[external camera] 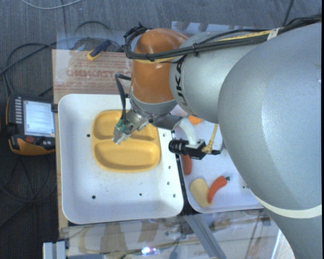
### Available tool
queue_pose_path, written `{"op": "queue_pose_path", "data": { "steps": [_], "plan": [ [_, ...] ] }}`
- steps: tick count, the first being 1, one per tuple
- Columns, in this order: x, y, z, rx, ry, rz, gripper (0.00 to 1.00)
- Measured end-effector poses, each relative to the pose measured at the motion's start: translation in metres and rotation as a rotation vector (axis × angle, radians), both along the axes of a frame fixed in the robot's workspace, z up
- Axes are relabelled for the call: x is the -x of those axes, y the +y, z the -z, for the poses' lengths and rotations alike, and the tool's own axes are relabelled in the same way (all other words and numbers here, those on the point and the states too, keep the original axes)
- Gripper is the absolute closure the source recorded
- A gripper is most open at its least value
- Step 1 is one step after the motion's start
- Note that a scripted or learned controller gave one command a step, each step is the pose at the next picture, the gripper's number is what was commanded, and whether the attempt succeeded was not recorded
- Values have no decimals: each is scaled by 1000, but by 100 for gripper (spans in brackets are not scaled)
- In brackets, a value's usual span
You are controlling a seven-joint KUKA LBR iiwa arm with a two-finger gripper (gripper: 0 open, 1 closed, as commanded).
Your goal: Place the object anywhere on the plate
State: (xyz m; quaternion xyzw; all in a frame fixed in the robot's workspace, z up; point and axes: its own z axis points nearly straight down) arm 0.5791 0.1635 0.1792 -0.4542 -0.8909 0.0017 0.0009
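Since the plate (127,152) sits in the left bin (75,198), the hand (122,132) is parked right over its divider ridge, which looks like the drop-off stage of the job. Something small and greenish is seen at the fingertips, but whether that's the object being pinched or just part of the hand can't be told from this angle, and the finger spread can't be made out either. The yellow plate's compartments look bare apart from that. In the right bin (232,198) a carrot (217,186), a pale yellow piece (200,192) and a reddish piece (187,165) are left lying, partly hidden by the arm (259,101). A release would presumably be called for next, if anything's actually held.
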Motion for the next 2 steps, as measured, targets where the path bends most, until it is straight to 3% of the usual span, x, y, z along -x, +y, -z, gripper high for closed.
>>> {"op": "queue_pose_path", "data": {
  "steps": [1, 2],
  "plan": [
    [36, -80, -4, 0, -1, 10, 100],
    [36, -80, -4, 0, -1, 10, 0]
  ]
}}
